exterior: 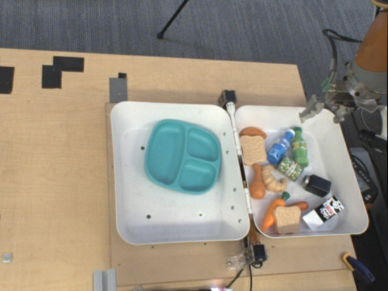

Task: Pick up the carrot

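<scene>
The carrot (271, 213) is small and orange with a green top. It lies in the right bin (354, 180) near the front left corner, partly under a slice of bread (288, 219). My gripper (314, 107) hangs over the far rim of the right bin, well behind and to the right of the carrot, apart from all the objects. Nothing shows between its tips. The grey arm with its orange band (371, 48) reaches in from the upper right.
The right bin also holds a second bread slice (253, 150), a blue bottle (280, 148), a green bottle (299, 151), an orange drumstick (257, 184), a black block (317, 185) and a white carton (327, 211). A teal divided plate (182, 156) sits in the left bin (130, 217).
</scene>
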`<state>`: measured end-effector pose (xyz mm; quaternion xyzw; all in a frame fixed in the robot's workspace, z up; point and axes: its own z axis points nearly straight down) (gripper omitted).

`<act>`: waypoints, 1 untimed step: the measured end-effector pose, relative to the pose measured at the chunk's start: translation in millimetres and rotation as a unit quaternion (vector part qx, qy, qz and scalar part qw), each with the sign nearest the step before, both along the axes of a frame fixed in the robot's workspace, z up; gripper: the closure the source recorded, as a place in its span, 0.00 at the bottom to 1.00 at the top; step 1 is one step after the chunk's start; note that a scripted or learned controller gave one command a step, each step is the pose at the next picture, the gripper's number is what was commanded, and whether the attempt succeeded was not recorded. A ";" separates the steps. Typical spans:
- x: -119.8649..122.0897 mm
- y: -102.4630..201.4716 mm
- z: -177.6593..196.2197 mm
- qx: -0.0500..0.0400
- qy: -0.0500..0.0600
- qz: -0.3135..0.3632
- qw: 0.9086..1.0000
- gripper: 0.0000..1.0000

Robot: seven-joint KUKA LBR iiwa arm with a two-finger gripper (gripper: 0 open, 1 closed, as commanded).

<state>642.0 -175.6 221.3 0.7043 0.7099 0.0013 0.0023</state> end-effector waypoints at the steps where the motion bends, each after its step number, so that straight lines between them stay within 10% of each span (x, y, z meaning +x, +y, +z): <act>1: -72.3 38.3 5.4 0.000 0.000 0.020 1.000 0.00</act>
